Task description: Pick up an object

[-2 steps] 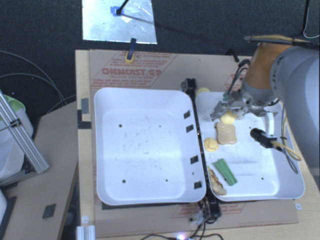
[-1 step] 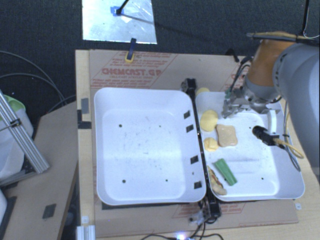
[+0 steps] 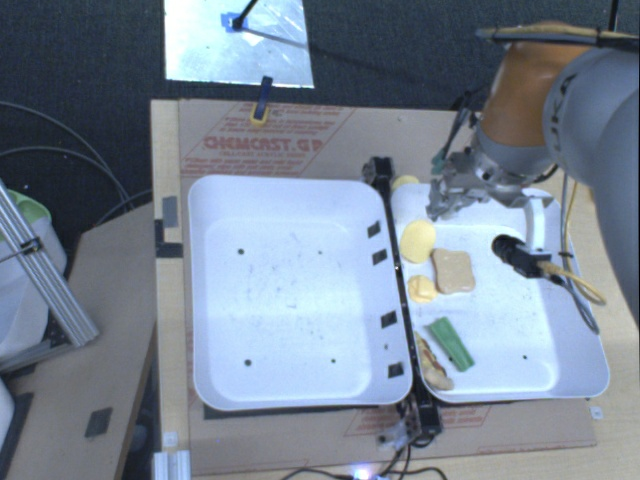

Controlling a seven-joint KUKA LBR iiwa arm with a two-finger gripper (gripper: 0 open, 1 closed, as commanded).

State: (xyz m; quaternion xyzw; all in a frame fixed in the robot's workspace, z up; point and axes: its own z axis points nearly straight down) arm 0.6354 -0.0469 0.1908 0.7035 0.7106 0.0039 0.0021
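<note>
The right bin point(image 3: 560, 363) holds several small objects. A round yellow piece point(image 3: 418, 238) lies near its left wall, with a tan bread-like slice point(image 3: 453, 271) just right of it. A smaller yellow piece point(image 3: 422, 289) sits below, then a green block point(image 3: 451, 344) and a brownish piece point(image 3: 432, 361) near the front left corner. Another pale yellow object point(image 3: 405, 182) rests at the bin's back left rim. My gripper point(image 3: 441, 205) hangs over the bin's back left part, just above and right of the round yellow piece. Nothing shows between its fingers.
The left bin point(image 3: 290, 288) sits beside the right one, with a black clip-lined divider point(image 3: 392, 268) between them. A black cylindrical part point(image 3: 515, 253) with yellow cables hangs off the arm over the right bin. A metal plate point(image 3: 238, 26) lies behind the bench.
</note>
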